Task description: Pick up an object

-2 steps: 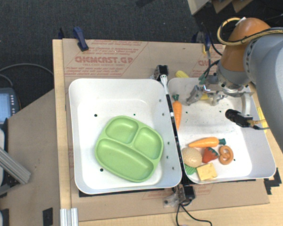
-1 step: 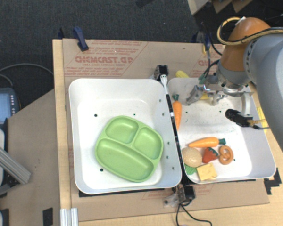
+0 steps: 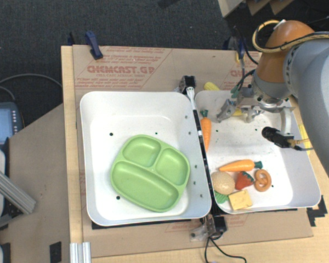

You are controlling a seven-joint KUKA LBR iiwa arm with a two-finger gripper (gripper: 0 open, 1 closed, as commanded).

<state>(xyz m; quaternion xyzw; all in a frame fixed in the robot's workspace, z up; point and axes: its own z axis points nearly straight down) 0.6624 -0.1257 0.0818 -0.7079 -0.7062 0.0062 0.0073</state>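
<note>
Filling left bin point(image 3: 98, 147): green divided plate point(image 3: 149, 172).

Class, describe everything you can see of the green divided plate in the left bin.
The green divided plate is pale green, smooth and plastic-looking, rounded in outline, with three compartments: one long section along its lower side and two smaller ones above. It lies flat, right side up and turned at a slant, on the floor of the left bin. Nothing lies in it.
</note>
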